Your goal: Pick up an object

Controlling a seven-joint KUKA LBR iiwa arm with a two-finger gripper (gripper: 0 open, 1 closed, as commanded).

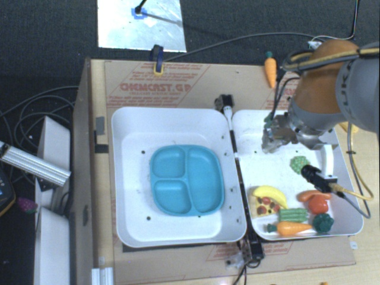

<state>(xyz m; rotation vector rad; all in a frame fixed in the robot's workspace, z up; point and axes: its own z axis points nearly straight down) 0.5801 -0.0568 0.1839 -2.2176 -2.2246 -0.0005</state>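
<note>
My gripper (272, 140) hangs over the back left part of the right bin (252, 119), below the arm's orange band. Toy food lies along that bin's front: a yellow banana (270, 193), a pizza slice (265, 206), a carrot (294, 228), green beans (293, 215), a tomato (317, 203), dark broccoli (323, 222) and a light green piece (299, 163). The gripper stands apart from all of them, up and left of the light green piece. I see nothing between its fingers.
The left bin (127, 123) holds a blue divided plate (186, 179). A toy carrot (271, 70) lies on the cardboard behind the right bin. A black clip (225, 103) sits where the bins meet at the back. Cables run along the right side.
</note>
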